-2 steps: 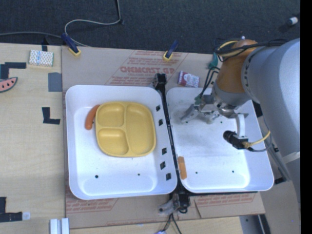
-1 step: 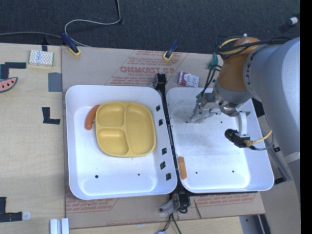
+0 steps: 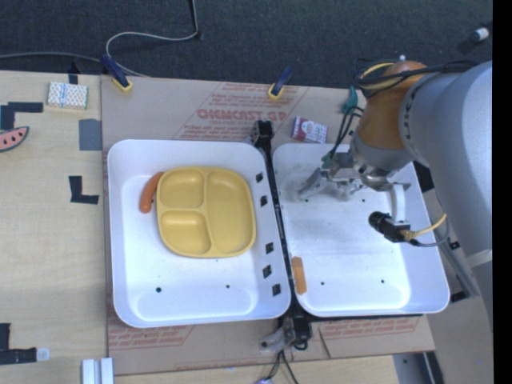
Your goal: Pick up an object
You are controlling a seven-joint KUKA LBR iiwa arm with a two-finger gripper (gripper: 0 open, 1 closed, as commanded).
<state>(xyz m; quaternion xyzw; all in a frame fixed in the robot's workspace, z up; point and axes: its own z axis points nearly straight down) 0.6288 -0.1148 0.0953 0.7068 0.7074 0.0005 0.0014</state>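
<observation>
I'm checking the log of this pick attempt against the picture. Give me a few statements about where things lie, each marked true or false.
1. The yellow divided plate lies in the left bin. True.
2. The orange sausage-shaped piece sits on top of the plate. False: it lies on the bin floor against the plate's left edge.
3. The gripper hangs over the right bin. True.
4. A small orange piece lies at the right bin's left edge. True.
5. The plate is round with no compartments. False: it is a rounded square with three compartments.
</observation>
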